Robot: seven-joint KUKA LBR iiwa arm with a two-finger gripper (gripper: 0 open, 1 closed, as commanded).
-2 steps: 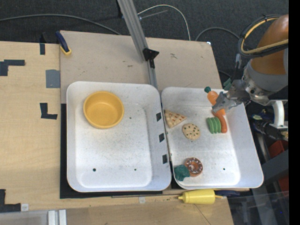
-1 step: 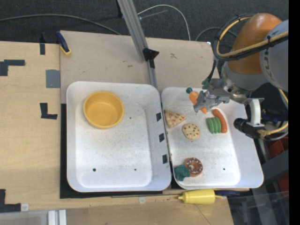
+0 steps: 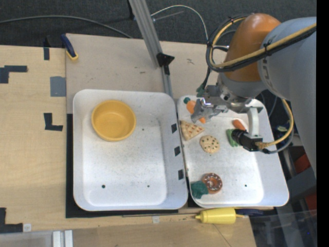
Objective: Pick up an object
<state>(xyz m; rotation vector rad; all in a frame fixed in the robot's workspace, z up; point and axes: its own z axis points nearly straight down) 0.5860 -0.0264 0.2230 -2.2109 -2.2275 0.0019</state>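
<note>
**End effector low over the right bin's far-left corner**

The left shallow white bin (image 3: 128, 189) holds a round yellow plastic bowl (image 3: 113, 119) — nothing else. In the right shallow white bin (image 3: 257, 189), the end effector (image 3: 203, 109) hangs over small orange toy pieces (image 3: 199, 119); whether it grips, I cannot tell. Just toward us lie a waffle-patterned toy wedge (image 3: 190, 130), a speckled cookie (image 3: 209, 144) and a sprinkled doughnut (image 3: 211, 182).

Grey arm (image 3: 295, 50) with an orange band (image 3: 252, 45), looped by black-and-yellow cables (image 3: 226, 35).
</note>
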